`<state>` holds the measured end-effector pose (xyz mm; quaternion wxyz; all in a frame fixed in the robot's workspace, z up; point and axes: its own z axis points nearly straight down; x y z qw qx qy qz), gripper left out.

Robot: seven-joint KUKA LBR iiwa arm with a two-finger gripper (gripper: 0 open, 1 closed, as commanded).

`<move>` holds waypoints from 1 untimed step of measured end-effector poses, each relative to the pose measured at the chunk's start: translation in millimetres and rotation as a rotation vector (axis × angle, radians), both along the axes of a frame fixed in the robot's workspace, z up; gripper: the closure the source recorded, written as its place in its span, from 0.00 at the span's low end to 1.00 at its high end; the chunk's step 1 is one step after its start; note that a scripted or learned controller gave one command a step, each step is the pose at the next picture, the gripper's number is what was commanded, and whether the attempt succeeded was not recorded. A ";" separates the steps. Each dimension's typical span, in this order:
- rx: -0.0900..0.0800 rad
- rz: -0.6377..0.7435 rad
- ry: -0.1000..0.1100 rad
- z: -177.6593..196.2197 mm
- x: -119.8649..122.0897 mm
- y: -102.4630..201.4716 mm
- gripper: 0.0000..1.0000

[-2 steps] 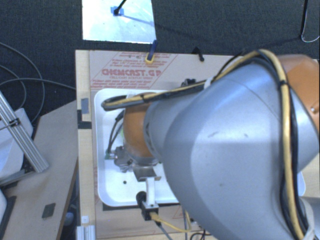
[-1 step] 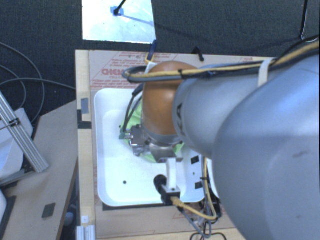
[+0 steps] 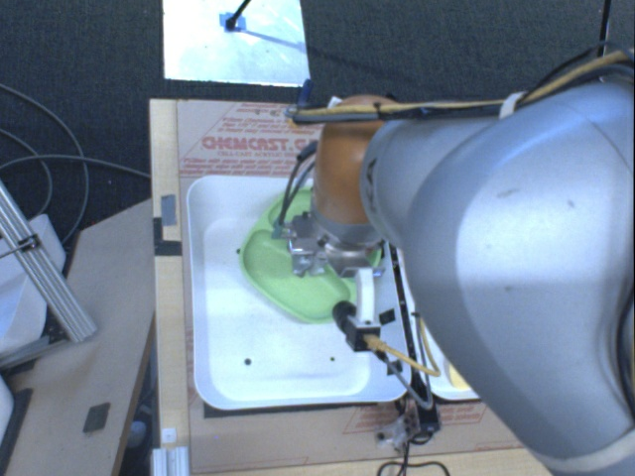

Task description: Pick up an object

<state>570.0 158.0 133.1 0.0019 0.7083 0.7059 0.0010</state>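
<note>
My arm (image 3: 516, 256) reaches in from right, grey bulk filling near-right of scene, orange band (image 3: 342, 172) above wrist, wrist pointing down into left bin (image 3: 223, 315). My gripper (image 3: 316, 258) low over bin's far-right part; whether open or closed, cannot tell. Left bin white, shallow, holds light-green plate-like object (image 3: 283, 281), lying flat. Green object directly under my gripper, its left and near edges showing past wrist. Right bin (image 3: 458, 385) mostly hidden behind my arm.

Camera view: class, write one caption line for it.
Grey arm with orange band lowers its gripper over a light green object in the white bin.
</note>
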 end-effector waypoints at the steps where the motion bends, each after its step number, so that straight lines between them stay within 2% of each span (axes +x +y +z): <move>1: 0.002 0.001 0.006 -7.4 -17.2 -45.2 1.00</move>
